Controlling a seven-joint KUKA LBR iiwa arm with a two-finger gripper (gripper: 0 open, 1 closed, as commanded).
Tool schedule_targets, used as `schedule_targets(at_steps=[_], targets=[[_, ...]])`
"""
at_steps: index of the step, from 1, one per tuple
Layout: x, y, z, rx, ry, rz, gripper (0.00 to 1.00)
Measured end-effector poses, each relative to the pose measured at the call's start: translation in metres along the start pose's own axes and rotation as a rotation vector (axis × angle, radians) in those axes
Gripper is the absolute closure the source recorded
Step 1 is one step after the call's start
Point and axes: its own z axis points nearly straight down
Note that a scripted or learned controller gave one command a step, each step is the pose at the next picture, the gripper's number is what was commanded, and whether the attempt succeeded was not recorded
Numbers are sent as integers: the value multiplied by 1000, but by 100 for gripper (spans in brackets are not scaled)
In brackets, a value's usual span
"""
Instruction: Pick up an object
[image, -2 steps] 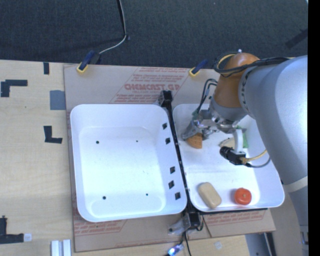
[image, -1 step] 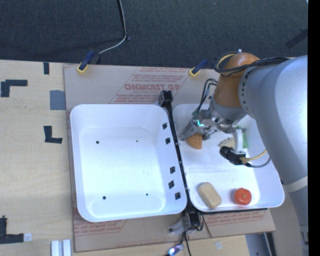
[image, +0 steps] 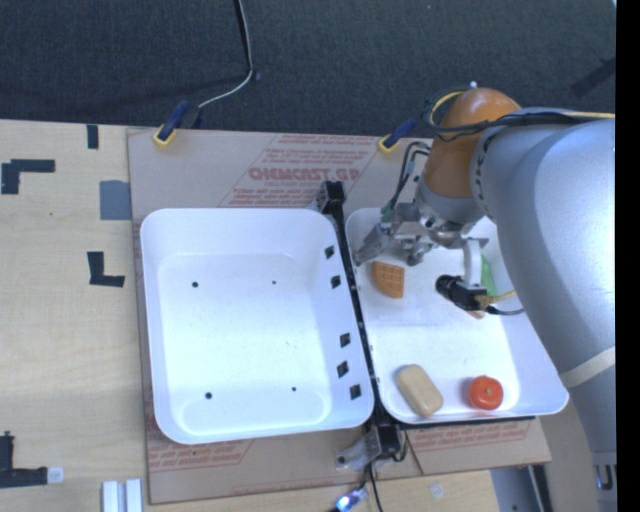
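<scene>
My gripper (image: 393, 243) hangs low in the right bin (image: 520, 400), its fingers spread a little and closed on nothing. The tan waffle-like block (image: 389, 279) lies just below the fingertips (touching or not, I cannot tell). Farther toward the bin's near rim sit a beige bread roll (image: 419, 389) and a red tomato-like ball (image: 485, 392). My arm hides the bin's right side.

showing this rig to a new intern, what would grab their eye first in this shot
The big grey arm with its orange band dominates the right side, its gripper low over the right bin just above a tan sponge-like block. Along that bin's near edge lie a beige oval lump and a small red-orange round object. The left bin sits beside it.
</scene>
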Motion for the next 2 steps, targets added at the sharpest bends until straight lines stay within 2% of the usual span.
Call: schedule_targets(at_steps=[2], targets=[[0, -1, 0, -1, -1, 1, 0]])
